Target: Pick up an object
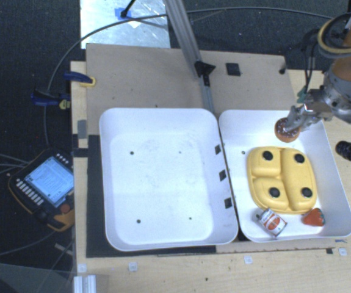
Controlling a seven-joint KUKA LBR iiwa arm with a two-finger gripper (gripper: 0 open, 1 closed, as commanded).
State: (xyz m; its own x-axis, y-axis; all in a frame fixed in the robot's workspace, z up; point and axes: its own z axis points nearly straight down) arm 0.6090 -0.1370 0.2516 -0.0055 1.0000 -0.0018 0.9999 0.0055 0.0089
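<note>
From my remote station I look down on the tan wooden desk [163, 72], which carries two shallow white plastic bins side by side. The left white bin [111, 127] takes up the middle of the scene. The right white bin [236, 127] holds all the loose objects.

The grey arm with its orange band [346, 38] reaches in from the far right, and its tool [297, 119] hangs over the far edge of the right bin.

The largest item there is a yellow moulded plastic tray with four dark dimples [283, 180], lying flat in the middle of that bin. At the tool's tip sits a small round brown-and-orange object [285, 130], near the bin's far wall and just beyond the tray. At the near edge lie a small red-and-white tin can on its side [271, 222] and, to its right, a small red strawberry-shaped toy [313, 217], both just beside the tray.

The tool meets the round object, but from this slant I cannot tell whether it is apart, together or clamped on the piece, nor whether the piece is lifted or resting on the bin floor.

By my reading the pick stands at the grasp itself: the approach is made, and a secure hold and a clear lift remain to be shown.
</note>
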